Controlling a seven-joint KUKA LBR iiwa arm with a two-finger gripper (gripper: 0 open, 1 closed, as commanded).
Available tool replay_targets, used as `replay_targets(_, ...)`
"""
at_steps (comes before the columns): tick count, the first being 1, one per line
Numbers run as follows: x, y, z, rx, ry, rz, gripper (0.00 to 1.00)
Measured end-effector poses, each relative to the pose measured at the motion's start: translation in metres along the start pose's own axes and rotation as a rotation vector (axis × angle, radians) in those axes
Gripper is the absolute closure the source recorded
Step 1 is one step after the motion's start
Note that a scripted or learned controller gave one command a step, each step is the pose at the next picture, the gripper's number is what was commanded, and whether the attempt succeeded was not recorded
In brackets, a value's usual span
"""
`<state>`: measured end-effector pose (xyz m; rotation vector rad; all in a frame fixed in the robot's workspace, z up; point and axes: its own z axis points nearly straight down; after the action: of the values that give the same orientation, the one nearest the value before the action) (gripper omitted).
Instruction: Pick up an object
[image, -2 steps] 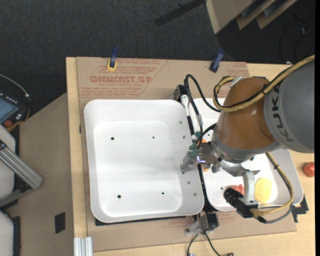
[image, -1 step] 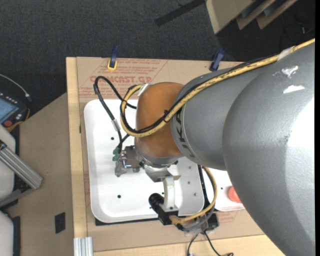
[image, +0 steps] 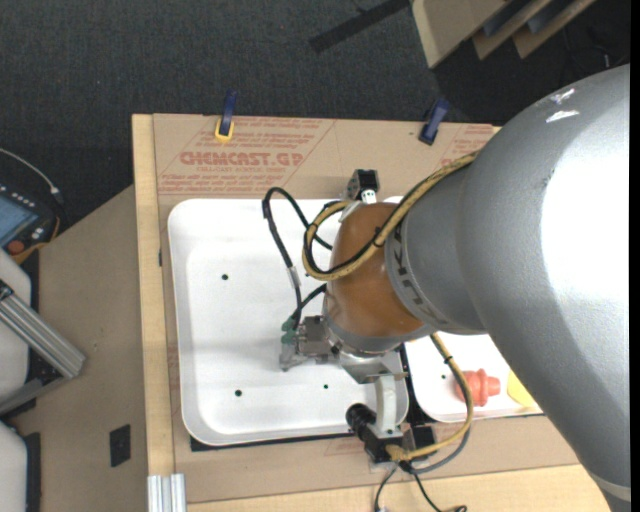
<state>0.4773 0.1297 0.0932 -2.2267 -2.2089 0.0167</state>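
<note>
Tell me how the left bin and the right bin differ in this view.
The left bin shows nearly whole, while the right bin is mostly covered by the arm. The gripper sits over the left bin; the right bin holds an orange object and something yellow. Both are shallow and white.

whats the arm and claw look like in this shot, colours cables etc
The arm is a thick, rounded grey cylinder with an orange band above the wrist. Black and yellow cables loop around the band and trail below. The claw is a small grey metal part with a bit of green beside it.
</note>
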Motion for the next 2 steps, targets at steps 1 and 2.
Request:
replay_targets(1,0.001,0.020,-0.050,-0.016,0.004,-0.007,0.00)
replay_targets(2,-0.077,0.001,-0.093,-0.013,0.003,-0.002,0.00)
